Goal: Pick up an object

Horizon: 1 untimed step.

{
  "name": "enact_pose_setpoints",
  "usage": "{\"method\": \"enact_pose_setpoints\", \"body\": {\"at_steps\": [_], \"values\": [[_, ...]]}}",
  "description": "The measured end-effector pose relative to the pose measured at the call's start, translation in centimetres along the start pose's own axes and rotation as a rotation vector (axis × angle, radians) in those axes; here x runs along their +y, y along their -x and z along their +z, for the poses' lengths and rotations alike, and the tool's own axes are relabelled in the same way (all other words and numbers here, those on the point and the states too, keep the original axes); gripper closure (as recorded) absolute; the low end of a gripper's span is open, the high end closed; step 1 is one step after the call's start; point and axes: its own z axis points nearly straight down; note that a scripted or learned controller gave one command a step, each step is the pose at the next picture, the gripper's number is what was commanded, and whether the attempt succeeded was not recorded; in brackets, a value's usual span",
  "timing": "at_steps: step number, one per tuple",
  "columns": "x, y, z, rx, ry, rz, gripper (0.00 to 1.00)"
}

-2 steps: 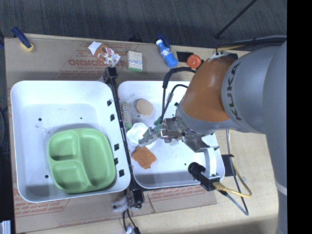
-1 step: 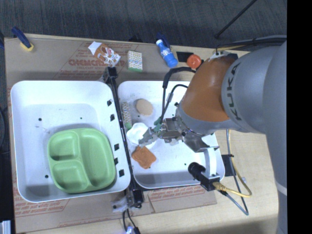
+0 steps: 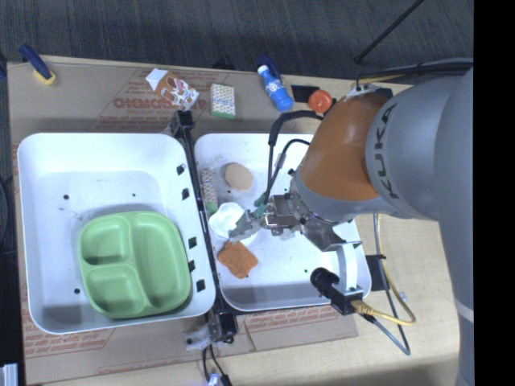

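Note:
My gripper (image 3: 248, 222) hangs low over the left part of the right bin (image 3: 282, 288), reaching in from the right under the grey and orange arm. Its tip lies against the right side of a white crumpled object (image 3: 224, 214). Whether that object is gripped cannot be made out. An orange-brown flat piece (image 3: 237, 260) lies just below the tip. A tan rounded object (image 3: 236, 176) rests farther back in the same bin.
A green divided plate (image 3: 133, 262) sits in the left bin (image 3: 96, 147). Behind the bins on the bench lie a snack wrapper (image 3: 173, 89), a small packet (image 3: 223, 100), a blue bottle (image 3: 275, 87) and an orange cap (image 3: 320, 100).

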Motion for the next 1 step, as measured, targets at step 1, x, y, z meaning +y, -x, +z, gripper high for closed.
{"method": "enact_pose_setpoints", "body": {"at_steps": [1], "values": [[0.00,0.00,0.00,0.000,0.000,0.000,0.00]]}}
